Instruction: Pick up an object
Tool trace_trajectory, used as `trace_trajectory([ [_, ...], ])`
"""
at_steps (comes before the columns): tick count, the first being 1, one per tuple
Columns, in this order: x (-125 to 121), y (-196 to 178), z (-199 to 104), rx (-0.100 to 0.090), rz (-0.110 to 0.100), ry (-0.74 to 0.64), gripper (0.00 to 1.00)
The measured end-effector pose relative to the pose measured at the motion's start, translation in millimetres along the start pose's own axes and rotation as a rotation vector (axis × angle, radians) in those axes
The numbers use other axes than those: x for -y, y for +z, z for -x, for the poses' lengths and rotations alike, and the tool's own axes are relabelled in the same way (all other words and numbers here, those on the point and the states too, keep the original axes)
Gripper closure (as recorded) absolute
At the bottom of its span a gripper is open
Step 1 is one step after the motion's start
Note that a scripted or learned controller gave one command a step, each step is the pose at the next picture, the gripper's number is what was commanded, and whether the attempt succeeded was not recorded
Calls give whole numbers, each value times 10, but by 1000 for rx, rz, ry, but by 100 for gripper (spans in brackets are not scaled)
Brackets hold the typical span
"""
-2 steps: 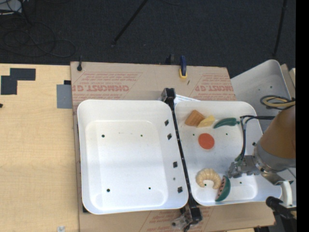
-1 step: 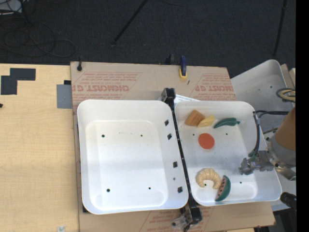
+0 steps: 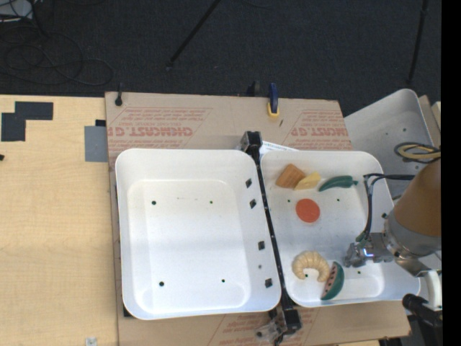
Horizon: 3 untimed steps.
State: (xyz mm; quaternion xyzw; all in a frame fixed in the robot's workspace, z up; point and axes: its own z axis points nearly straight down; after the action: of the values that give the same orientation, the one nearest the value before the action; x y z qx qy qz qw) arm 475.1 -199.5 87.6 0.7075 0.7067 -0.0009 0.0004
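Camera view: the gripper (image 3: 358, 254) hangs low near the right bin's (image 3: 360, 166) right edge; whether its jaws are open cannot be told. A croissant (image 3: 310, 264) and watermelon slice (image 3: 332, 281) sit just beside it at the front edge. A red disc (image 3: 308, 210) lies mid-bin, with a bread piece (image 3: 290, 176), a yellow piece (image 3: 309, 182) and a green pepper (image 3: 337, 183) along the far edge.

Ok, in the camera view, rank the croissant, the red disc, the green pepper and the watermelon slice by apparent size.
1. Croissant, largest.
2. Watermelon slice and green pepper: too alike to separate.
3. Red disc, smallest.
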Motion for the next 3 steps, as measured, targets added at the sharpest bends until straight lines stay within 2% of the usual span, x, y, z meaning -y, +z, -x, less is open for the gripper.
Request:
trace_trajectory([
  [1,-18,-12,117,-6,0,-4,100],
  [3,-10,-12,141,-4,2,10,100],
])
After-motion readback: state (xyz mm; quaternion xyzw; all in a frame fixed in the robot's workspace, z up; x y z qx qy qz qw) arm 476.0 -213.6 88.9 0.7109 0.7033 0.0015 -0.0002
